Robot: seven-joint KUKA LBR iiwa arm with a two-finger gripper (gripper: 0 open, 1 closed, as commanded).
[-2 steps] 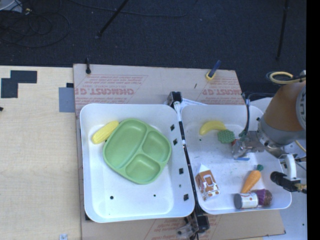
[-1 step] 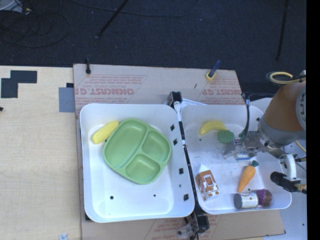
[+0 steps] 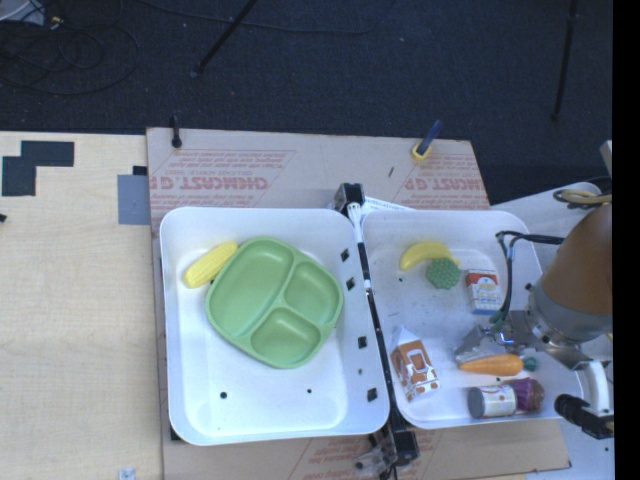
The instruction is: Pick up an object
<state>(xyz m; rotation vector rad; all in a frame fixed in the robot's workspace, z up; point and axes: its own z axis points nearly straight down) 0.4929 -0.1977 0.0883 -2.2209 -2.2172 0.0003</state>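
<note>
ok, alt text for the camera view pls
The arm's hand sits low in the right bin by a carrot, among a banana, carton and can. The left bin holds a green divided plate and corn.

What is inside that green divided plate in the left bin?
The green divided plate holds nothing in any of its three compartments. A yellow corn cob lies beside its upper left rim, outside it. The plate covers the left bin's floor beneath, so anything there is hidden.

One fixed camera looks down at a slant from well above the surface (image 3: 80, 298), taking in both white bins (image 3: 190, 368) side by side, with dark floor beyond and the arm (image 3: 585, 268) entering from the right.
</note>
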